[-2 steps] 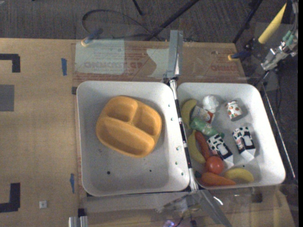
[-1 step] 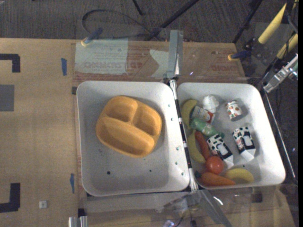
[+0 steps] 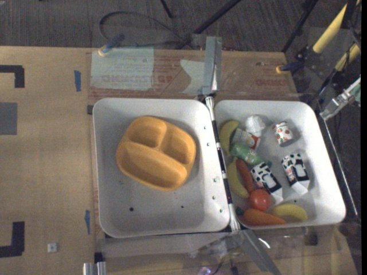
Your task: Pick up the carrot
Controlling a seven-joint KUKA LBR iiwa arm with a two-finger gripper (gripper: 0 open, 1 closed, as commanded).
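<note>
While you're looking for the carrot (image 3: 264, 217), check the right bin (image 3: 327, 171). It lies at the bin's lower edge, lower right of centre in the frame. It's flat, long axis roughly left-right, with the fat end toward the left. Its top touches the red tomato (image 3: 260, 199), and its right tip sits just beside a pale yellow piece (image 3: 289, 212).

Watch for a lookalike: a darker red-orange long piece (image 3: 245, 175) lies just above the tomato, running diagonally. You can't tell from this angle whether it's a second carrot. A yellow banana (image 3: 236, 183) runs along its left side, against the bin's left wall.

The rest of the right bin is crowded:
- Two cow-pattern cartons: one (image 3: 265, 177) touching the tomato area, the other (image 3: 295, 169) to its right, apart from it.
- A yellow-green curved fruit (image 3: 228, 133) at upper left.
- A green item (image 3: 245, 152) and a small printed packet (image 3: 245, 137) just beside that fruit.
- A white crumpled lump (image 3: 255, 123) at the top.
- A small white cup with red print (image 3: 282, 133) to the right of the lump.

The left bin (image 3: 109, 199) holds a yellow-orange divided plate (image 3: 156, 152), slightly rotated and sitting toward the bin's upper half.

Both bins sit side by side on the bench (image 3: 46, 171), touching along the centre seam.

Hand state: you can't tell from this frame.
</note>
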